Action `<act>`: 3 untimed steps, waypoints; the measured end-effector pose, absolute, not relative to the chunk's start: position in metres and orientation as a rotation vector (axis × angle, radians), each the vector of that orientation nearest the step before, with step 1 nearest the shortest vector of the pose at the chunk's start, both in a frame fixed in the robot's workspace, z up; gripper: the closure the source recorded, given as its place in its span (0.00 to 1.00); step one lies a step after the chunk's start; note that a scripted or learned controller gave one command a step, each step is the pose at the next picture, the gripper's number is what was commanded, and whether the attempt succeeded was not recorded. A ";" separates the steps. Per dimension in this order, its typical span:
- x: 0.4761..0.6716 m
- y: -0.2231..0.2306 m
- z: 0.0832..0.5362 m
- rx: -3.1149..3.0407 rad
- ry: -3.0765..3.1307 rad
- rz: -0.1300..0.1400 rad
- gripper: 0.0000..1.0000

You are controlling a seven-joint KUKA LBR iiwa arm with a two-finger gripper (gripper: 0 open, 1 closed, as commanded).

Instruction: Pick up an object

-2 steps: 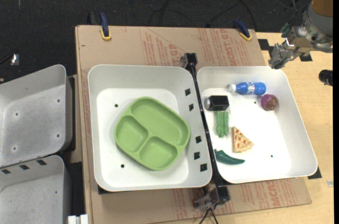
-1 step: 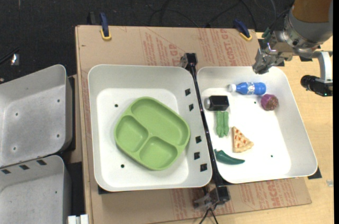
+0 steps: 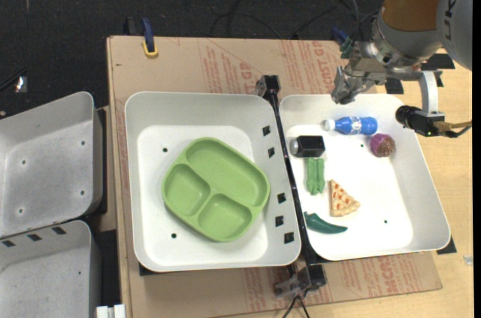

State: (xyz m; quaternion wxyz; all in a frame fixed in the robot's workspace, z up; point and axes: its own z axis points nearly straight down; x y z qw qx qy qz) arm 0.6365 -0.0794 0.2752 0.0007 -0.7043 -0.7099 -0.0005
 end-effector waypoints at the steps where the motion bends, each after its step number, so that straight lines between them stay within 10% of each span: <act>1: 0.638 -0.028 0.277 -2.212 -2.229 -0.001 1.00; 3: 0.646 0.070 0.243 -2.213 -2.228 0.001 1.00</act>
